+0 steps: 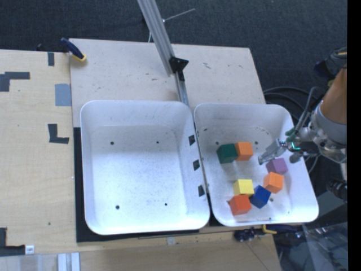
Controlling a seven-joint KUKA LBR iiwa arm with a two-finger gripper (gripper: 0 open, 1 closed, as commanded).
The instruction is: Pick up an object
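Camera view from above gives us two white bins side by side on the table: the left bin and the right bin. We count six blocks in the right bin, all toward its right half: one green block touching one orange block, one purple block, a second orange block just below it, one yellow block, one blue block and one red block. The gripper sits above the right bin's right side, just beside the purple block; we cannot tell whether it is released or clenched, and we see no block between its tips.
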